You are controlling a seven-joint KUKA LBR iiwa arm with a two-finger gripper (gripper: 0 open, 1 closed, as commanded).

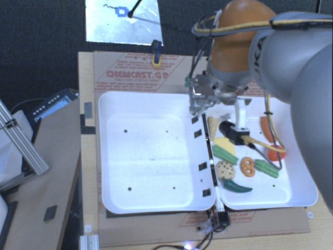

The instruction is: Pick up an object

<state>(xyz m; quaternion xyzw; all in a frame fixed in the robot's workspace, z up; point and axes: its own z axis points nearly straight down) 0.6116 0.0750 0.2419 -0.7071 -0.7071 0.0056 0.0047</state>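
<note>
Fingers [200,107] hang over the upper left of the right bin [299,191]; I cannot tell if they are wide or narrow. Toy foods, among them a pretzel [247,166] and cookie [225,169], crowd the bin's middle, within reach.

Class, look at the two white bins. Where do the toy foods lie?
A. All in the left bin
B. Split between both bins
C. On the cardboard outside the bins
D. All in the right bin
D: the pretzel, cookie and green pepper all lie in the right bin.
</note>
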